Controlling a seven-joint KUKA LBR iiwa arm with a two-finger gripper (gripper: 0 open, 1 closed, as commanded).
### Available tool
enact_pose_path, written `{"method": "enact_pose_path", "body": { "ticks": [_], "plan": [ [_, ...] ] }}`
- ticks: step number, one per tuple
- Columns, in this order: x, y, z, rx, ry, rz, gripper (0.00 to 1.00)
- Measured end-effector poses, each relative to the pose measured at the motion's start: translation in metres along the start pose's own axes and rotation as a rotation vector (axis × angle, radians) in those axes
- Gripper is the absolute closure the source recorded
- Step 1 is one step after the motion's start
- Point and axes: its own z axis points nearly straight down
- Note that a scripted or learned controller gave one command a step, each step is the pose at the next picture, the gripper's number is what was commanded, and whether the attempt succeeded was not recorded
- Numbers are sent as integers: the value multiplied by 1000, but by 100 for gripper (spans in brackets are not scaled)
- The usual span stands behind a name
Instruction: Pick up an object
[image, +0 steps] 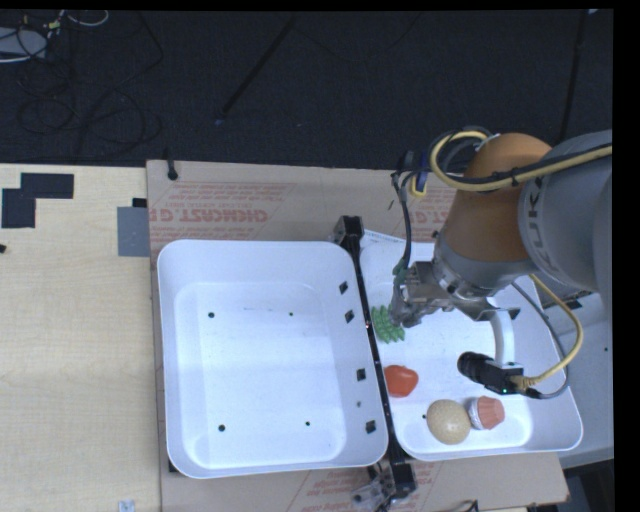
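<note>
Hovering low over the nearer of the two white bins (432, 352), the hand (406, 306) points down toward that bin's wall beside the dark divider. The slanted view does not show how wide it stands, so whether it is wide, narrow or closed on anything cannot be told.

The likeliest target is a small green leafy thing (387, 326), which lies right at the tip of the hand, a touch toward the divider and toward the bottom of the view. Whether the two are touching is unclear. The green thing is too small and blurred to give a sure long axis, though it seems to stretch along the divider rather than across it.

A red lump (401, 380) lies farther out from the hand in the same direction, near but apart from the green thing. A beige egg-shaped thing (449, 422) and a small red-and-white piece (488, 411) sit together, well apart from the hand, by the bin's front wall.

Across the divider from the hand, the second bin (260, 350) holds no objects. Both bins rest on the counter (70, 330).

Judging from this, the coming move turns on a short drop onto the green thing, close against the wall.
</note>
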Motion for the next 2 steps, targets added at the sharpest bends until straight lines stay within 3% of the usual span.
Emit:
{"method": "enact_pose_path", "body": {
  "ticks": [1,2],
  "plan": [
    [72,-1,-41,-2,-1,-4,100],
    [9,-53,-2,9,-3,10,100]
  ]
}}
